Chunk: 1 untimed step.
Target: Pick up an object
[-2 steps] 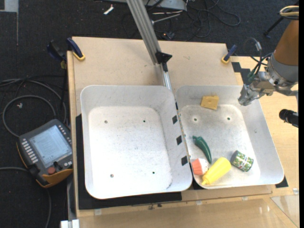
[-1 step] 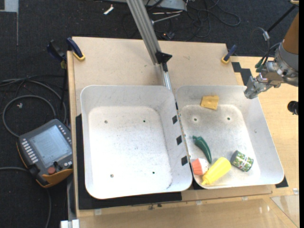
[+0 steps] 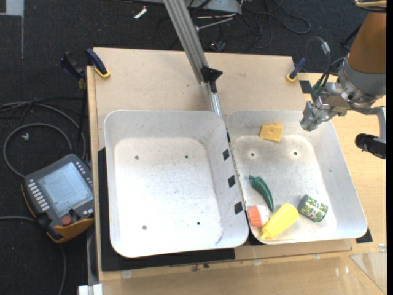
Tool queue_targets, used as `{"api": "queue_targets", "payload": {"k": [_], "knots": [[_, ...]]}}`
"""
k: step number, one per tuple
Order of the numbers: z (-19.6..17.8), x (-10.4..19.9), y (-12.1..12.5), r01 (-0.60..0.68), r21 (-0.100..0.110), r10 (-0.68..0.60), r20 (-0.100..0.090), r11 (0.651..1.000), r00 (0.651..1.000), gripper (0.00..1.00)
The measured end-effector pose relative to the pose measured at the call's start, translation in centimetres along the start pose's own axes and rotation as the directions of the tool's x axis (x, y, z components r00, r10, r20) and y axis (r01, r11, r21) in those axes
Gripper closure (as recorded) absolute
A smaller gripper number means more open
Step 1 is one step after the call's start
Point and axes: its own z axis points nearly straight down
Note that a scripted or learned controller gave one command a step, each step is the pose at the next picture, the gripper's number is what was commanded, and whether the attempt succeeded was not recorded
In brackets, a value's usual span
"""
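Hovering over the far right rim of the right shallow white plastic bin (image 3: 344,183): the grey claw (image 3: 309,120), fingers too blurred to tell whether parted or closed. Lying just left of the claw, near that bin's far edge: a flat yellow cheese-like wedge (image 3: 271,132). Crowding the near edge of the same bin: a green pepper (image 3: 262,191), a yellow plastic bottle (image 3: 280,220), a small orange-and-white piece (image 3: 257,214), a green patterned can (image 3: 314,208). Sitting alongside, touching at the rims: the left white bin (image 3: 116,165).
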Motion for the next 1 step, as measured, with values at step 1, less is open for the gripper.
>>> {"api": "queue_targets", "payload": {"k": [1], "knots": [[1.35,4.71,-1.28,0.000,0.002,0.000,-0.001,1.000,1.000,1.00]]}}
